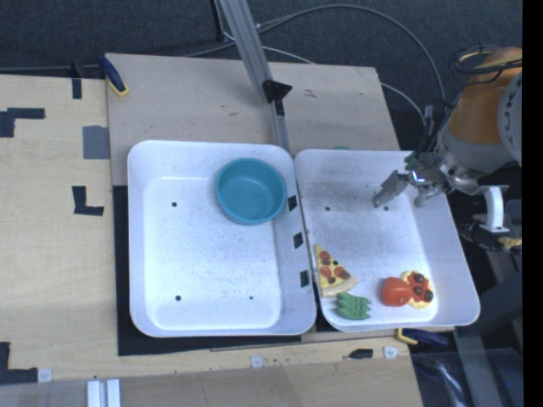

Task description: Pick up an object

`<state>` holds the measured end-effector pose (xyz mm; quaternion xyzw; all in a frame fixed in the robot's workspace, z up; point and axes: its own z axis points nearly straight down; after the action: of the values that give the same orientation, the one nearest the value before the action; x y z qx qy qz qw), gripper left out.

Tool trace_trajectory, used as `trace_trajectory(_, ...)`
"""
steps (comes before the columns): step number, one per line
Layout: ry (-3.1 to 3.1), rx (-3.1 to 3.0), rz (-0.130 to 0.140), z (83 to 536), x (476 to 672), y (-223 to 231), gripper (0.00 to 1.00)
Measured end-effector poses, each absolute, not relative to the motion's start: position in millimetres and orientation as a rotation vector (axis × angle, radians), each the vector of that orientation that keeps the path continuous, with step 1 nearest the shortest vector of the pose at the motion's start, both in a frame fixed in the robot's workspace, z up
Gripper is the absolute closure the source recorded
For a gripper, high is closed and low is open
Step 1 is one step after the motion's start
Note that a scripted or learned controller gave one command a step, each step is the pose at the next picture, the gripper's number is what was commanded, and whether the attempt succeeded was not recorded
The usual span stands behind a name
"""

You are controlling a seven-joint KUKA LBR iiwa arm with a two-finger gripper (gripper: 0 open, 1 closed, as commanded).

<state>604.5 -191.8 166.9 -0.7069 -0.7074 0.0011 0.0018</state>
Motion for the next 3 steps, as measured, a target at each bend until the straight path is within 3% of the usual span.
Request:
trace_trajectory(1,-2.220,-2.218,0.003,124,602.2,-191,0.00)
trace_trajectory(2,-2.223,-2.219,0.001,136,603.1,-191,1.00)
trace_trajectory(3,-2.224,-2.223,-0.003,178,601.8,-190,1.00)
